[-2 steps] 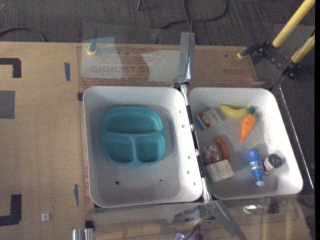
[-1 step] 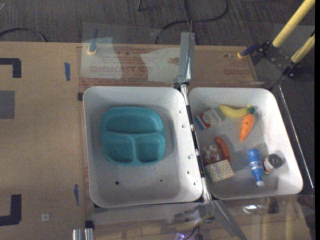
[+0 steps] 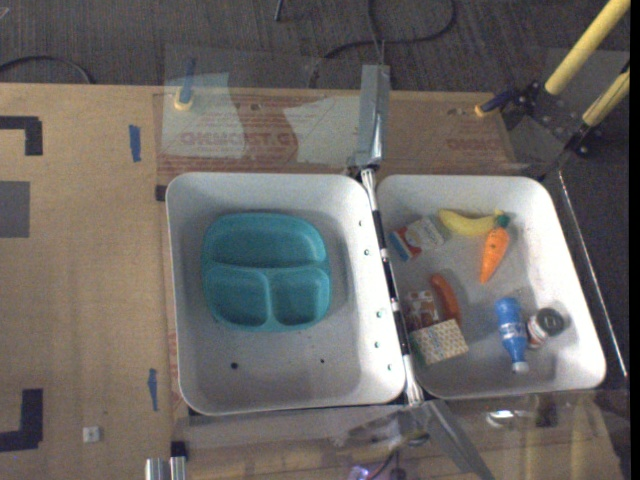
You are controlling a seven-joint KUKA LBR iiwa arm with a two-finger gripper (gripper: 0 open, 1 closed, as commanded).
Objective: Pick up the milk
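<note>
Seen from above at a slant: two shallow white bins side by side on a cardboard-covered bench (image 3: 80, 268).

In the left bin (image 3: 185, 298), a teal plate (image 3: 266, 270) with three compartments, lying flat toward the bin's far-left part.

In the right bin (image 3: 588, 328), a scatter of small items. Against its left wall in the far half, the milk (image 3: 421, 234) – a small white carton with red and blue at one end, lying on its side. Just to the right of it, a yellow banana (image 3: 470, 223), and below the banana's right tip, an orange carrot (image 3: 493, 253) with its green top pointing away from the camera.

Nearer the camera, well apart from the milk, a reddish sausage (image 3: 445, 295) set at a slant, touching or nearly touching a patterned box (image 3: 439, 341) by the bin's near-left corner. Beside these, a small brownish item (image 3: 420, 310), too blurred to name.

Toward the near-right corner, a blue bottle (image 3: 511, 333) on its side with its pale cap toward the camera – and just beside it, a dark round can (image 3: 548, 321).

Beyond the bins, a clear sheet (image 3: 250, 118) over printed cardboard; at top right, two yellow rods (image 3: 590, 33); on the bench at left, strips of blue tape (image 3: 134, 143).

Whether the gripper is apart or together: cannot tell.
</note>
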